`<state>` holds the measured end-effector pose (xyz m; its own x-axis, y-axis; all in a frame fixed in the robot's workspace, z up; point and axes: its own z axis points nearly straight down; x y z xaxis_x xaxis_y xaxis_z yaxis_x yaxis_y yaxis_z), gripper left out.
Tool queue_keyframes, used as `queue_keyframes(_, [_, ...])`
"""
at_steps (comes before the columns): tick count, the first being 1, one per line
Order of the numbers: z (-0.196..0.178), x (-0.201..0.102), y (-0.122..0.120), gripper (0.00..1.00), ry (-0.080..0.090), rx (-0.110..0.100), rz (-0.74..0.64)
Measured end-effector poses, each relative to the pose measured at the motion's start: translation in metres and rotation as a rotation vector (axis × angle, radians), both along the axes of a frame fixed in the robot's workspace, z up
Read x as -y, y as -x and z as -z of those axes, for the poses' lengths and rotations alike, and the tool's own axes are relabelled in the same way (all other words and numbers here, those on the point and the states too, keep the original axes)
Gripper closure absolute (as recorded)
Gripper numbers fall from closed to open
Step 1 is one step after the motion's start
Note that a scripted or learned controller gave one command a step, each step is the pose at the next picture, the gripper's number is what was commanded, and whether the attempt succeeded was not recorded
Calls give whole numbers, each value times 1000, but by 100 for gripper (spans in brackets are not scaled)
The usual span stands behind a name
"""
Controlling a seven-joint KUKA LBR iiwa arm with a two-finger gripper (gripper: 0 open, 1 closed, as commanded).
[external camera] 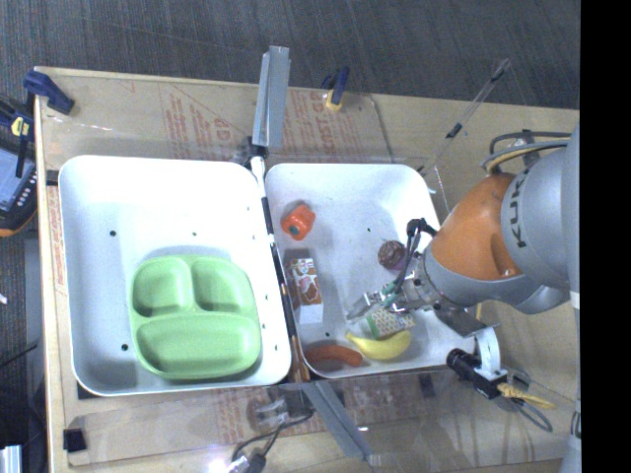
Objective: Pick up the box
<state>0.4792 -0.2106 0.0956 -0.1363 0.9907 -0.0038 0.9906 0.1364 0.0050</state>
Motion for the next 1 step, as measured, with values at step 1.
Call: queue_keyframes(1, [-11,1,-1,100,2,2,-3])
